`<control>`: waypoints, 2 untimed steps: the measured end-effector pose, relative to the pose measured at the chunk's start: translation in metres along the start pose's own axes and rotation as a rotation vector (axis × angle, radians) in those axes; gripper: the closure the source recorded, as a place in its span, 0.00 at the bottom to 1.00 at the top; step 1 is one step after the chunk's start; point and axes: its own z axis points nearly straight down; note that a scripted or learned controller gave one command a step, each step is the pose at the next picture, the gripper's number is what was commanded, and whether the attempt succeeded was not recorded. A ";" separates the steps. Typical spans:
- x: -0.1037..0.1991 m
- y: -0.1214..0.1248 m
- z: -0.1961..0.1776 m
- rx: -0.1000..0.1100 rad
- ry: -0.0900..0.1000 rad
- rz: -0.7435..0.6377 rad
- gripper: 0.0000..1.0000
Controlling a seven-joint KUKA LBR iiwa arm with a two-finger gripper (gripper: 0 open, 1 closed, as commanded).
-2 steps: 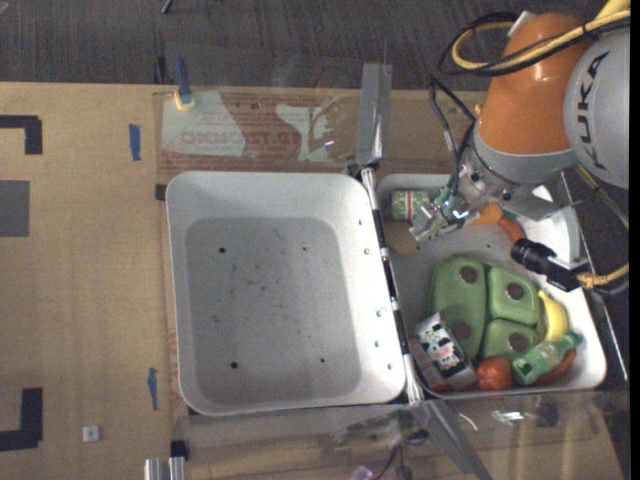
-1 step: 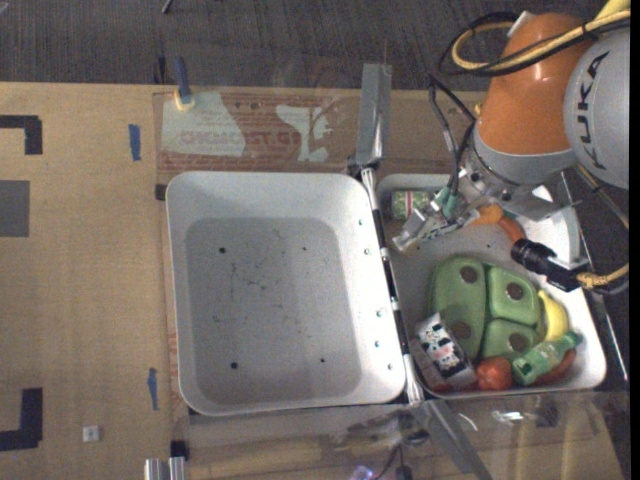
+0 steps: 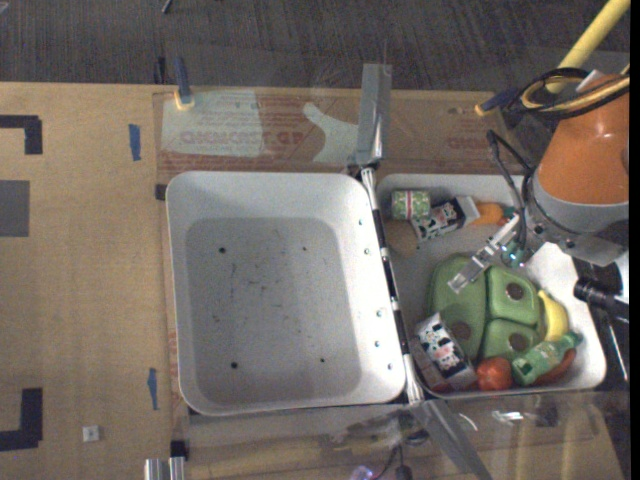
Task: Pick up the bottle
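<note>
Bins sit side by side on the bench, and the right bin (image 3: 596,370) serves as the landmark for everything that matters. At its near right corner, by the front wall, lies the bottle (image 3: 545,358): a small green one on its side, tilted, with its cap end pointing up toward the bin's right wall. It rests just beside a red, tomato-like thing (image 3: 494,373) and on top of a long red piece, and it touches the near edge of a big green toy with holes (image 3: 492,308) that fills the middle of this bin. A yellow banana (image 3: 553,315) pokes out between the green toy and the bin's right wall, just above the bottle. Along the front wall, left of the tomato, stands a small cow-print carton (image 3: 440,345); at the far wall lie a green-labelled can (image 3: 410,205), a second cow-print carton (image 3: 445,217) and an orange piece (image 3: 490,211). The gripper (image 3: 488,260) hangs over the green toy's far edge, well apart from the bottle, beneath the arm's orange band (image 3: 590,148); whether its fingers are apart or together cannot be told, and nothing shows between them. Left of this bin lies the left bin (image 3: 190,268), its floor speckled with dark marks.
</note>
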 end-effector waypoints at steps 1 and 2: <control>0.021 -0.008 0.071 -0.021 -0.024 0.043 0.00; 0.023 -0.003 0.059 -0.030 -0.019 0.043 1.00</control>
